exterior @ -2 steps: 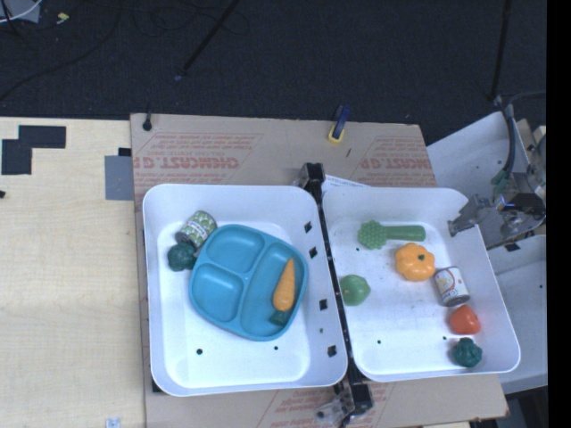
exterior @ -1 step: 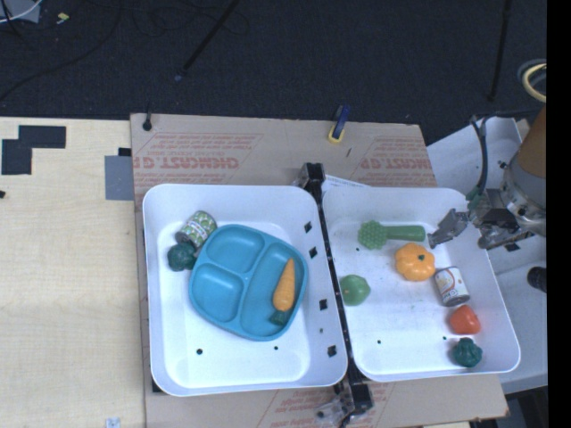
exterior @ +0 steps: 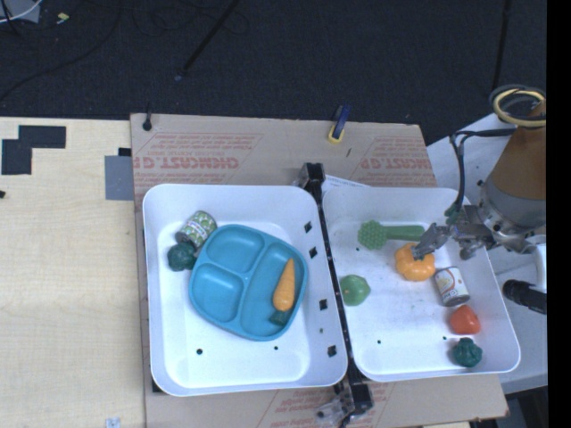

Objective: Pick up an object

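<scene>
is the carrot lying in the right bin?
No, the orange carrot lies on the blue divided plate in the left bin.

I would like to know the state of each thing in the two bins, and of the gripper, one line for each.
gripper: low over the right bin, beside the orange toy.
orange toy: resting on the bin floor.
small can: lying on its side.
green brush: lying flat.
blue tray: flat in the left bin.
carrot: lying in a tray compartment.
striped can: tipped beside the tray.
</scene>
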You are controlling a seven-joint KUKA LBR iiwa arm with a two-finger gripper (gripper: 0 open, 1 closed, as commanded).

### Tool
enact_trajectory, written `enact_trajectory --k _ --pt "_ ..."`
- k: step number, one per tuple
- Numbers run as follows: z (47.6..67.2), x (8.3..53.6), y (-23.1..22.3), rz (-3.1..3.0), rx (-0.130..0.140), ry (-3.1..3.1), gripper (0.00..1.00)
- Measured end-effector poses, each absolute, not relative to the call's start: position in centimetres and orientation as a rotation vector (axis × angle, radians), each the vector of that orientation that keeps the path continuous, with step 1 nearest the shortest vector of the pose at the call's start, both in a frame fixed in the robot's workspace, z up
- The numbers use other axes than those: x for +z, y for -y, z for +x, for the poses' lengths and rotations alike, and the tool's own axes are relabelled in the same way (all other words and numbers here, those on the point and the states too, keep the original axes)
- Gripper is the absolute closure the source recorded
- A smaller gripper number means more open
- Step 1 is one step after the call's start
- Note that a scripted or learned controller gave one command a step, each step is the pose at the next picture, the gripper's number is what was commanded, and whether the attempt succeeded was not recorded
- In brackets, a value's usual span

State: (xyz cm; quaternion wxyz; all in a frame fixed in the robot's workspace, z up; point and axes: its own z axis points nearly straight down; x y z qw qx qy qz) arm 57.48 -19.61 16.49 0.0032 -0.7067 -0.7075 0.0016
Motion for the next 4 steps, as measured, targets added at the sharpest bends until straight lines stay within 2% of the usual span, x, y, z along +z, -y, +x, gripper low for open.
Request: enact_trajectory --k 1,2,3,4 --pt "57.6 10.2 18.8 -2.215 0.005 2.218 0.0" --pt "57.6 8.7 18.7 -2.219 0.003 2.218 0.0" --pt "57.6 9.7 18.7 -2.221 0.003 2.215 1.0" --pt "57.6 15.8 18.2 -2.222 -0.002 2.223 1.0"
